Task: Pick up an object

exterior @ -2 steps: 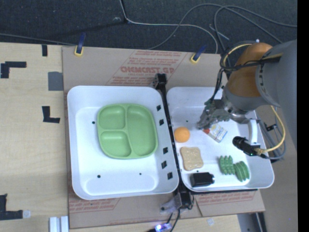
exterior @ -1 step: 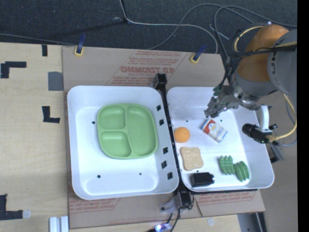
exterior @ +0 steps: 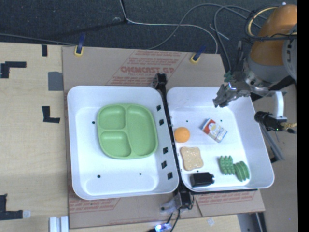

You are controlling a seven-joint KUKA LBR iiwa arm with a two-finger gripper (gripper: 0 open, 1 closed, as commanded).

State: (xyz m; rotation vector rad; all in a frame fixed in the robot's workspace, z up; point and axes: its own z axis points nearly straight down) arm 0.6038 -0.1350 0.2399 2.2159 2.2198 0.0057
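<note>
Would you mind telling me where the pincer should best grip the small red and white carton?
Probably across the short width of the carton, coming straight down from above. It lies flat and skewed in the right bin, with bare floor around it, so the fingers should turn to match its tilt.

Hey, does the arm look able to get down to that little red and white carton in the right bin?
Probably yes. The gripper hangs over the right bin's upper part, and the carton lies just below it in open space, apart from the orange ball and the toast.
</note>
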